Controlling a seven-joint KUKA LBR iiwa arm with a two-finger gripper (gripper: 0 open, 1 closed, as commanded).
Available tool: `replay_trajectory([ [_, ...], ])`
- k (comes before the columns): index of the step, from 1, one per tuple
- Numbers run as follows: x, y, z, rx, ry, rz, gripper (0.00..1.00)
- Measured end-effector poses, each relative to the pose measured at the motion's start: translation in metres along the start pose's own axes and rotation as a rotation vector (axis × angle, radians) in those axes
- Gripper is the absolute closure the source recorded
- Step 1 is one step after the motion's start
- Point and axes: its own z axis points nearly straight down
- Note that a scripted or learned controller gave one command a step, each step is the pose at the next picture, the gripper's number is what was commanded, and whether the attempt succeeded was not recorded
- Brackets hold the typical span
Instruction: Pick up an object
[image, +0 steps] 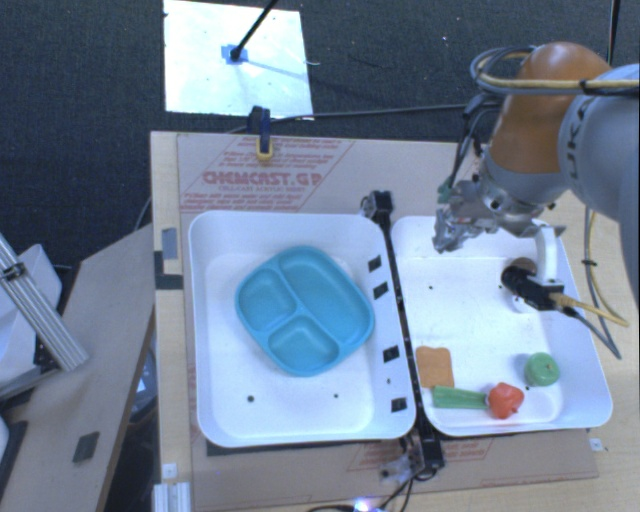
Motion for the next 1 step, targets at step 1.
replay_trajectory([
  [1,0.0545,0.0036,-0.0105,-0.002,0.001,-0.001,1.00],
])
